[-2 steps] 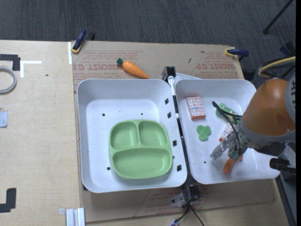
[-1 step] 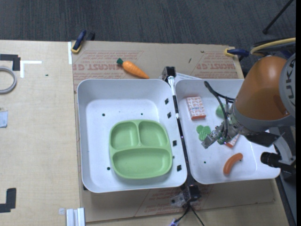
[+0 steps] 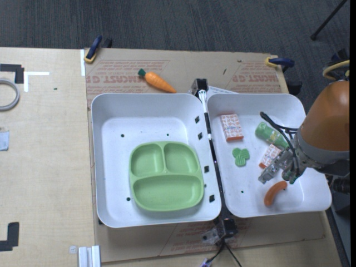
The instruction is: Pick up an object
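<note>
Approach step: pincer (image 3: 276, 175) low in right bin (image 3: 253, 202), finger state impossible to tell.
Orange sausage (image 3: 275, 193) just below, patterned packet (image 3: 270, 154) just above; next, descent and closing needed.

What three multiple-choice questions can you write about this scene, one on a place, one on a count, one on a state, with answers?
1. Where does the carrot lie?
A. in the left bin
B. on the cardboard behind the bins
C. on the plate

2. How many compartments has the green plate?
A. two
B. three
C. four

3. How does the plate lie?
A. flat in the left bin
B. leaning on a wall
C. upside down

Answers:
1. B: the carrot is outside both bins, on the cardboard.
2. B: two small above, one wide below.
3. A: its hollows face up and it rests on the bin floor.
</note>
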Available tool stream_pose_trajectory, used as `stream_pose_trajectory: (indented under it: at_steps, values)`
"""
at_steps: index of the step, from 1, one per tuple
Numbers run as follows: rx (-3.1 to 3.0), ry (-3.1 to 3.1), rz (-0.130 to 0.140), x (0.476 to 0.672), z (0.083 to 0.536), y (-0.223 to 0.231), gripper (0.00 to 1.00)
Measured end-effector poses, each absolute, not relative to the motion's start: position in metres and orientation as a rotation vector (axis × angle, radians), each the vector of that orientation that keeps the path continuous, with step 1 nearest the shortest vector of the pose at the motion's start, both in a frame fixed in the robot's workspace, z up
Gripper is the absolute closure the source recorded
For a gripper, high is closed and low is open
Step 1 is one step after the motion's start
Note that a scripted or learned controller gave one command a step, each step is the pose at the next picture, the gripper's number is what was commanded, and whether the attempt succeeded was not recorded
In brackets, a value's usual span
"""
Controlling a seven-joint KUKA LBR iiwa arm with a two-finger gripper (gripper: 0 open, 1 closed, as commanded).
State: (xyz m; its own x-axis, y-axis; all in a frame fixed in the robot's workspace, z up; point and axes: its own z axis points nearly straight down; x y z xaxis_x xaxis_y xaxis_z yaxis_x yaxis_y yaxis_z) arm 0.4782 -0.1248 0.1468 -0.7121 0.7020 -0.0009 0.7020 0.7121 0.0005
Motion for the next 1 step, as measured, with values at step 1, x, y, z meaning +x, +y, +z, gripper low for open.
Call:
stream_pose_trajectory:
  at_steps: [1]
  values:
    - [1.647, 2.672, 0.000, 0.4986, 0.1940, -0.0698, 1.00]
